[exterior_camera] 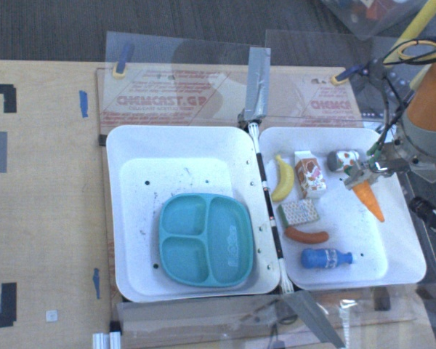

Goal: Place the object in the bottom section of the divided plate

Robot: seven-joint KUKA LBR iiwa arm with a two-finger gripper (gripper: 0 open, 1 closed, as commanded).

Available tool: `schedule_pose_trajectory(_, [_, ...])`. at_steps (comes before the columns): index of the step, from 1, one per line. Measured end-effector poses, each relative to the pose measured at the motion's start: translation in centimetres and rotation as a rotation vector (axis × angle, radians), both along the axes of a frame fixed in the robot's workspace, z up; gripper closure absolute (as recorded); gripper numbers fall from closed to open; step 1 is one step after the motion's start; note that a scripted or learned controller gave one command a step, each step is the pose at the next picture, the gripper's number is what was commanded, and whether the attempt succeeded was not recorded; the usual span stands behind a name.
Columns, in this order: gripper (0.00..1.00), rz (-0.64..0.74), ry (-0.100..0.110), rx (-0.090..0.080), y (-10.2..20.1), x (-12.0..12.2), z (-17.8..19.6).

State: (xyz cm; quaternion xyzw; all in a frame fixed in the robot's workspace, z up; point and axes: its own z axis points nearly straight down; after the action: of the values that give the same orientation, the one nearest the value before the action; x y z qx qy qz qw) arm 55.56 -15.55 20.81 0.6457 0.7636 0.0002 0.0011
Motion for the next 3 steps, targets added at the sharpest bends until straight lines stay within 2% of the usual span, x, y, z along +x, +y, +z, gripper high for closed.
schedule_pose_trajectory(1, [1.00, 0.032, 0.005, 0.002, 10.0, -2.3, -0.4])
schedule_pose_trajectory(2, [1.00, 0.045, 0.006, 0.001, 18.2, -6.3, -0.7])
schedule_pose_trajectory(3, [1.00, -0.025, 0.007, 0.001, 24.4, -6.6, -2.4])
